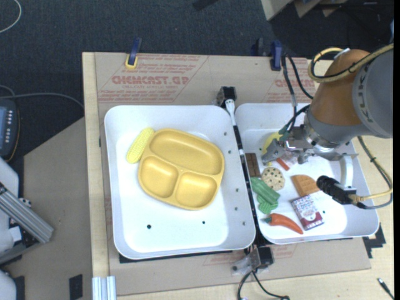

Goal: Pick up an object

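While arm poises above right bin (369,227), gripper (289,147) near bin's far-left corner, grip unclear; cookie (272,177), carrot (285,222) along left edge; yellow tray (181,169) mid left bin (119,186).

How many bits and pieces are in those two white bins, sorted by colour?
Yellow: 3 (divided plate, corn cob, a small piece by the gripper)
Green: 1 (leafy piece)
Red or orange: 2 (pepper, small packet)
Tan or brown: 2 (cookie, toast slice)
Total: 8 that I can make out

The arm hides part of the right bin.
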You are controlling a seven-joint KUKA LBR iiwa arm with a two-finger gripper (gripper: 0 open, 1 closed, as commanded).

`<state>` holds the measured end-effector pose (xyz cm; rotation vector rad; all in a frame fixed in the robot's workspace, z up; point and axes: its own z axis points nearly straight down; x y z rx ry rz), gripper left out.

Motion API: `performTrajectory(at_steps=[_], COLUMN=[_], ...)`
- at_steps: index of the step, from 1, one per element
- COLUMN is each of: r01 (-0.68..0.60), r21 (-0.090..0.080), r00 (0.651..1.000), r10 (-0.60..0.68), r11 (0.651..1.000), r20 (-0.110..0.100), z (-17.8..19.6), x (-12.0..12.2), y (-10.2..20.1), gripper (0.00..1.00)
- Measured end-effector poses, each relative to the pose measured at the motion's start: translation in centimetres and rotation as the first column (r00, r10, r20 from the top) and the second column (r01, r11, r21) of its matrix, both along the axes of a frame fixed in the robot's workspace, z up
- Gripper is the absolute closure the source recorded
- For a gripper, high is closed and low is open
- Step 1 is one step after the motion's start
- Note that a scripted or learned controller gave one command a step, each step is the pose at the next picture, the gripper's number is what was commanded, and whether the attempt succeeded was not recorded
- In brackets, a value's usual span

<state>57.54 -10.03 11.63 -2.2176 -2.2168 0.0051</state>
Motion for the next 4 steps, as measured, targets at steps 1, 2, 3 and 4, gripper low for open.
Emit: performTrajectory(at_steps=[1,2,3,4], r01=[0.001,0.003,-0.002,-0.002], r21=[-0.004,-0.01,-0.003,-0.003], r00=[1.0,1.0,1.0,1.0], r10=[-0.001,-0.002,0.002,0.002], r11=[1.0,1.0,1.0,1.0], r20=[0.008,0.021,0.014,0.014], z=[-3.0,-1.5,4.9,10.3], x=[0.1,0.4,0.9,1.1], y=[-0.1,-0.3,-0.3,-0.3], gripper=[0.0,1.0,1.0,1.0])
